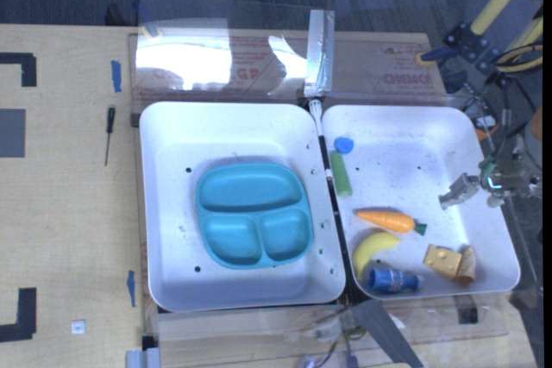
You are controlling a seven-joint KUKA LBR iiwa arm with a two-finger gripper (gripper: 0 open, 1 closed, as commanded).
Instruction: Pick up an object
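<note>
Wooden bench (60,228) under two white bins — we see a blue divided plate (253,215) in the left bin (164,185). In the right bin (414,142), the gripper (461,188) hangs at about three o'clock, holding nothing; we cannot tell how its fingers stand. Below it, toward six o'clock, lie a toy carrot (388,221), a banana (374,249), a blue can (392,279) and a tan block (448,263) — all apart from the gripper. A green stick (341,175) with a blue cap (343,146) lies at ten o'clock.
</note>
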